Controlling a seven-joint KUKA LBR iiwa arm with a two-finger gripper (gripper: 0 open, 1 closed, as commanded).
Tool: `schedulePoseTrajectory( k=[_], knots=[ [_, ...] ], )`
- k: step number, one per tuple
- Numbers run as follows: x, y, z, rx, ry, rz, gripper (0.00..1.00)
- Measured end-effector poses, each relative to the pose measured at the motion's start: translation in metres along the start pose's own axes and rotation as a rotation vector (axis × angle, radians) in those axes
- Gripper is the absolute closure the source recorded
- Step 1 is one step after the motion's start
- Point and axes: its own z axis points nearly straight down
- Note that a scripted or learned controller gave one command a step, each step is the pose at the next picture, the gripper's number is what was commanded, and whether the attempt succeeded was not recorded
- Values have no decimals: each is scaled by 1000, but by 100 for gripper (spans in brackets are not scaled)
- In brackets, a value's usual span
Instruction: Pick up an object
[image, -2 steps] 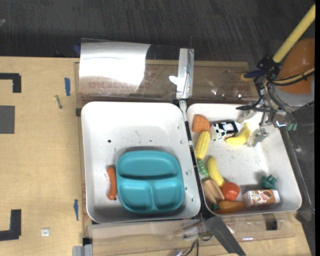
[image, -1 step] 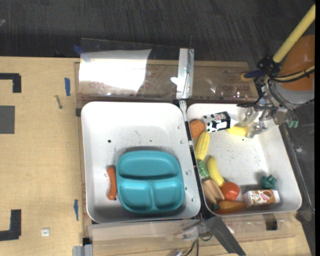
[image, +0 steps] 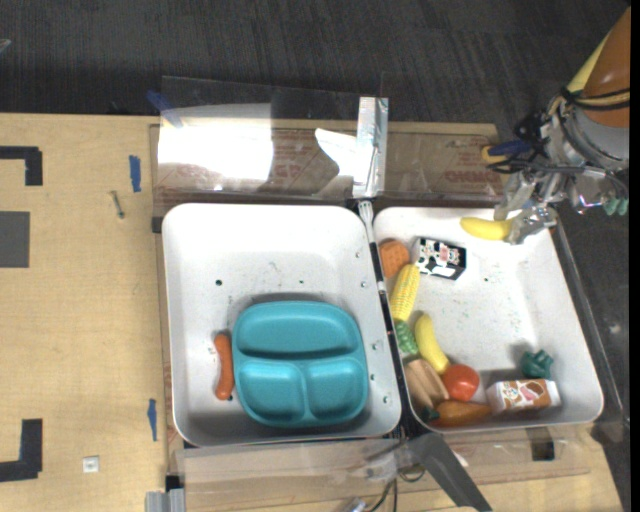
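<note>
No text, brand or number could be read anywhere. The small carton (image: 523, 395) well below the claw (image: 530, 215) carried a printed label too blurred to make out, as did the black-and-white packet (image: 440, 258) just left of the claw.

You have two bins side by side on the bench. In the left bin (image: 190, 250), a divided tray (image: 300, 362) sits toward the near edge, with a sausage (image: 224, 366) just beside it on the left. In the right bin (image: 560, 300), a banana (image: 485, 229) lies at the far edge, a carton (image: 440, 257) near it, a corn cob (image: 405, 290) along the left wall, and a box (image: 522, 395) by the near-right corner.
</note>
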Motion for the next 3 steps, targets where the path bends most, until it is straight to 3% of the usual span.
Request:
schedulePoseTrajectory(
  k=[1,2,3],
  knots=[
    [-19,-18,-30,-4,9,-215,100],
    [75,29,-38,-7,13,-299,100],
    [20,71,-8,-13,15,-346,100]
  ],
)
